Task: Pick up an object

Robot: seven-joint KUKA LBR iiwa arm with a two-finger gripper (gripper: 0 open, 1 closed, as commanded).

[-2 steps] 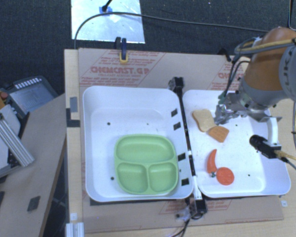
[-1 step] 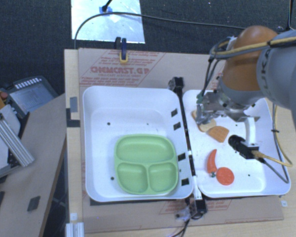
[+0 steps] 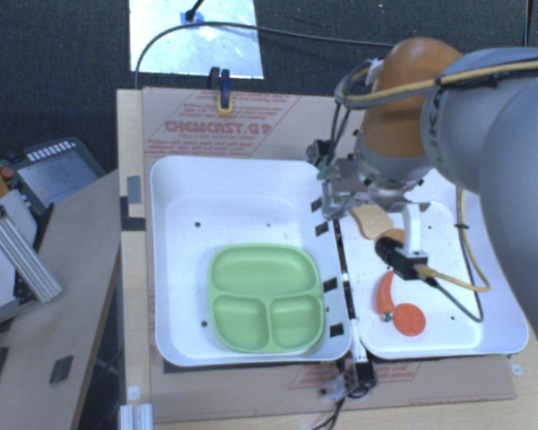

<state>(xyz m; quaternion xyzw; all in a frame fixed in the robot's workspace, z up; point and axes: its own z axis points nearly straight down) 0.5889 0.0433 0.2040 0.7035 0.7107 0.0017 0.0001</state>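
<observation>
Left bin (image 3: 175, 240): one of two shallow white bins, its front rim nearest the camera; it holds one thing.
Right bin (image 3: 484, 330): the second white bin, touching the first along a shared middle rim; it holds three loose things.
Green plate (image 3: 267, 296): one, pale green with rounded corners, divided into three compartments, lying flat in the front part of the left bin.
Orange-red disc (image 3: 409, 319): one, round and flat, near the front of the right bin.
Red piece (image 3: 385, 294): one, long, slim and slightly curved, just beside the disc on its left, towards the middle rim.
Tan piece (image 3: 369, 220): one, flat and yellowish-brown, farther back in the right bin, partly covered by the robot.
Gripper (image 3: 338, 197): low over the back left part of the right bin, close to the middle rim and just beside the tan piece; open or closed cannot be told, and nothing is seen held.
Arm (image 3: 484, 124): one, grey with an orange band, reaching in from the right.
Cardboard (image 3: 251, 124): one printed sheet under both bins.
Clamp (image 3: 222, 92): one, yellow and black, at the cardboard's far edge.
</observation>
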